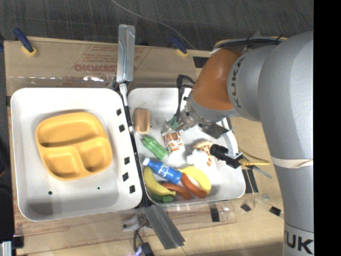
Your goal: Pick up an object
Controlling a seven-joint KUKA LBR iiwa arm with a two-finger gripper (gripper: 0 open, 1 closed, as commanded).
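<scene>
Looming closest, our grey arm (287, 105) hangs over the right bin (234, 188). We cannot tell our claw's (176, 122) state. It sits just above the small orange-and-white carton (173, 140); we should descend straight, centred on it, avoiding the green bottle (154, 147) beside.

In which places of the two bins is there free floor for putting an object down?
Left bin: bare floor all around the yellow tray, widest along the near edge. Right bin: a small bare patch at its far left, beside the tan block. Its near half is crowded with toys.
</scene>
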